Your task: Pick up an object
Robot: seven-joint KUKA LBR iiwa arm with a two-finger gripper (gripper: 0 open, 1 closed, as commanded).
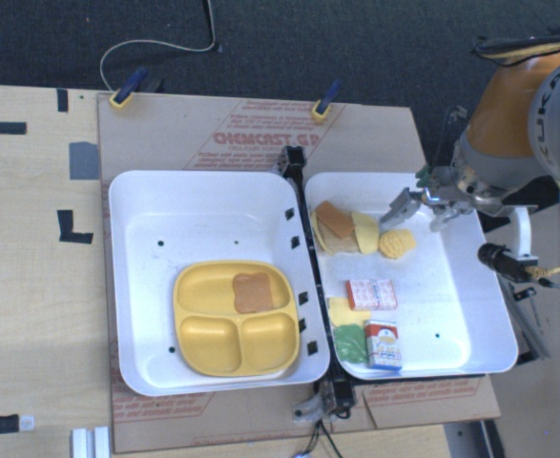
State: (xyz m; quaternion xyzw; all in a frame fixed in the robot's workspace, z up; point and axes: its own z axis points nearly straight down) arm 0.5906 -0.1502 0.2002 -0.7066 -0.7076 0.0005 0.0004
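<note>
The gripper (423, 210) hangs open and empty just above the right bin (451, 284) — fingers spread, apparently to straddle the yellow cookie (397, 244).

- Two bins sit side by side on a board (251, 136): the left bin (136, 208) and the right bin (470, 332), touching along their inner walls.
- A divided tray (234, 343) lies in the near half of the left bin, with a flat slice (253, 293) in its far right compartment.
- In the far left part of the right bin, a bread piece (335, 225) lies left of a wedge (365, 233), and a round cracker (396, 245) lies just right of that.
- The gripper (394, 210) hangs over the far part of the right bin, just above the cracker.
- A small packet (371, 294) lies near the bin's middle.
- A carton (383, 344) lies nearer, with a leafy piece (350, 342) to its left.
</note>
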